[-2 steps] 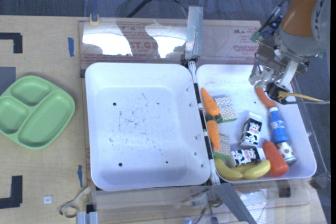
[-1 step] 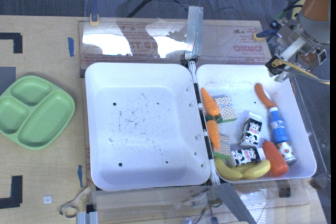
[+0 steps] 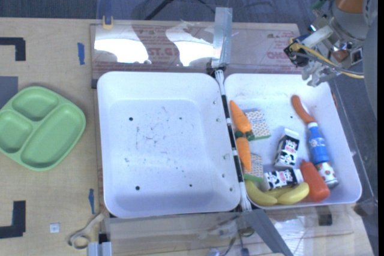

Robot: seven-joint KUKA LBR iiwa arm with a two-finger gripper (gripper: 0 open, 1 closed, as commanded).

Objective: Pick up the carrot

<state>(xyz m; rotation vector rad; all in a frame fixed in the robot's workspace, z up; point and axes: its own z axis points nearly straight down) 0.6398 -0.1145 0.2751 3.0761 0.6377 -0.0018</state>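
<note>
Two orange carrots lie end to end along the left wall of the right bin (image 3: 264, 90). The upper carrot (image 3: 240, 118) points up and left, and the lower carrot (image 3: 243, 154) lies just below it, with green tops beside each. My gripper (image 3: 317, 72) hangs over the bin's far right corner, well above and to the right of the carrots. Nothing shows held in it.
The right bin also holds a red sausage (image 3: 301, 108), a blue bottle (image 3: 317, 150), two milk cartons (image 3: 288, 150), a banana (image 3: 279, 195), a red pepper (image 3: 315, 181) and patterned packets (image 3: 258, 123). The left bin (image 3: 159, 141) adjoins it. A green divided plate (image 3: 39, 127) sits far left.
</note>
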